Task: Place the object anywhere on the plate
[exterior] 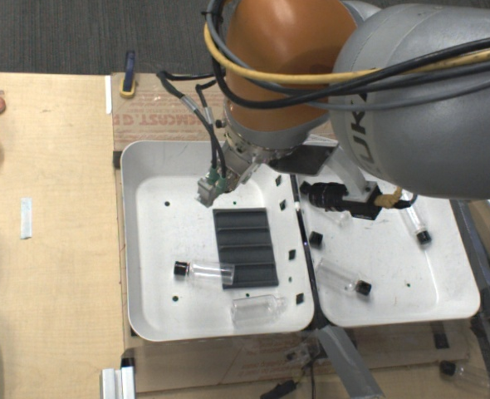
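The hand [213, 186], whose opening cannot be told, is seen near the plate's [245, 243] far left corner, and the vial [202, 271] touching its near left edge should be gripped across the middle.

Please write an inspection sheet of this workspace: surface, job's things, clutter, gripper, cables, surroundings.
Surface: two white bins, left bin and right bin, on a wooden bench.
Job's things: black ridged plate in left bin; clear vial touching its lower left edge.
Clutter: vials in right bin.
Gripper: gripper above the plate's top edge.
Cables: black and yellow cables around the arm.
Surroundings: cardboard behind bins.
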You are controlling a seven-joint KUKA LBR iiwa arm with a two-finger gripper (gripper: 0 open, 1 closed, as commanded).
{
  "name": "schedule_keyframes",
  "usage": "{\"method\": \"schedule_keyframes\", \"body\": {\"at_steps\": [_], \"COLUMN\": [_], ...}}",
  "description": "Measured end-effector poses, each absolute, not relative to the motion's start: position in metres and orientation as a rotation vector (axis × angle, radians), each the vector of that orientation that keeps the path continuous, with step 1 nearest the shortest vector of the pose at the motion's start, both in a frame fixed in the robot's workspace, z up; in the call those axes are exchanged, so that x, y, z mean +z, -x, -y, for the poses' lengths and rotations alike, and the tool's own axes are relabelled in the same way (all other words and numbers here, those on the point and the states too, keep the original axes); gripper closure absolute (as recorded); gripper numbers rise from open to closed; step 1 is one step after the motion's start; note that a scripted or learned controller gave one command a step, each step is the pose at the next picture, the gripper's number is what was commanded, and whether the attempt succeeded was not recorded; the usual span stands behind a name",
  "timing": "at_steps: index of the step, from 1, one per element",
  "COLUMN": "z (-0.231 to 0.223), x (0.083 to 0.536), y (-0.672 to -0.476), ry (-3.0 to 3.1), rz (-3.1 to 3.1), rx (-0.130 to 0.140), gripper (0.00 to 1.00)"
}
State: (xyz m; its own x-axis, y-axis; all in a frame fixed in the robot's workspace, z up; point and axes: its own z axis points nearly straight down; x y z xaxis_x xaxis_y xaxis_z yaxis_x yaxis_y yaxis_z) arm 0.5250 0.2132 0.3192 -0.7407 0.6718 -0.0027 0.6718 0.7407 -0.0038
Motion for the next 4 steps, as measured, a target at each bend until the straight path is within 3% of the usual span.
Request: {"method": "schedule_keyframes", "body": {"at_steps": [1,2,3,4], "z": [-0.225,-0.228,-0.228,-0.228], "x": [0.278,0.218,0.265,0.264], "y": [-0.575,-0.597,-0.551,-0.559], "ry": [-0.25,0.231,0.334,1.057], "rz": [-3.13,-3.132,-3.122,-2.955], "rx": [0.0,0.001,0.0,0.003], "gripper": [1.0,1.0,1.0,1.0]}}
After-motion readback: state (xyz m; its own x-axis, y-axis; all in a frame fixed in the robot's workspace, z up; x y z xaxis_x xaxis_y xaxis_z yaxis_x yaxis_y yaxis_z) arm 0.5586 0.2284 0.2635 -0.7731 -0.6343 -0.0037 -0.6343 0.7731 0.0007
